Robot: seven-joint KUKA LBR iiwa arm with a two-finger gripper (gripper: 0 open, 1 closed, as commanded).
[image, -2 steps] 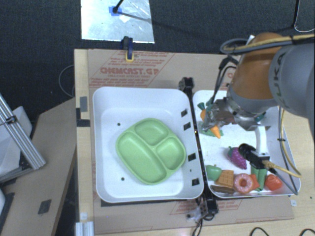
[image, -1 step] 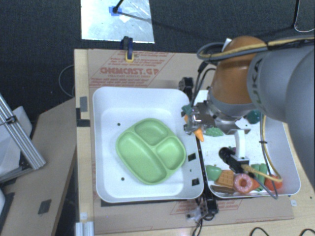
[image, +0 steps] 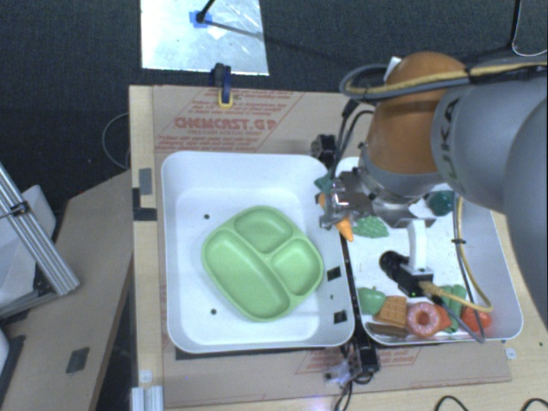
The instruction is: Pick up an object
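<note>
Green three-compartment plate [image: 263, 262]: lies flat, centred in the left bin [image: 175, 229]. Right bin [image: 495, 268], near edge: green rounded piece [image: 372, 299], tan waffle piece [image: 393, 312], pink donut [image: 422, 318] and orange-red piece [image: 476, 318], clustered in a row. Green leafy piece [image: 373, 226] and small orange piece [image: 345, 228] lie near the dividing wall.

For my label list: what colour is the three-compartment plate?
The plate is plain light green, with no pattern; it shows best in the camera view.
</note>
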